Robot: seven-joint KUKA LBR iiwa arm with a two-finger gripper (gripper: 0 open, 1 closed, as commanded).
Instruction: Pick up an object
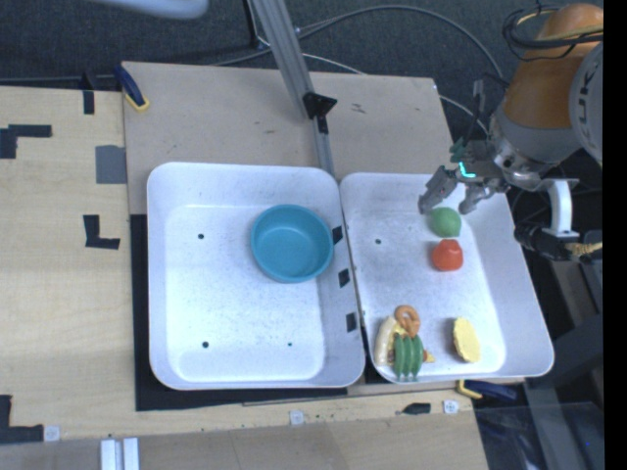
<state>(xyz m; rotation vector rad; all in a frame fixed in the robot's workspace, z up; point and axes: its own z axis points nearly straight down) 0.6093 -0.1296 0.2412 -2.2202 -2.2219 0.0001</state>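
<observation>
In the right bin (392,225) lie a green ball (446,221), a red ball (448,255) just below it, a yellow piece (466,341) at the lower right, and a corn cob with a pretzel-like orange piece (403,341) at the bottom. My gripper (453,200) hangs over the upper part of that bin, its two fingers (432,193) spread apart and straddling the air just above the green ball. Nothing sits between the fingers.
The left bin (186,262) holds a blue bowl (291,242). A grey metal pole (294,57) slants down to the gap between the bins. Cables run across the dark floor behind the bench. The arm's orange-banded wrist (549,67) looms at the right.
</observation>
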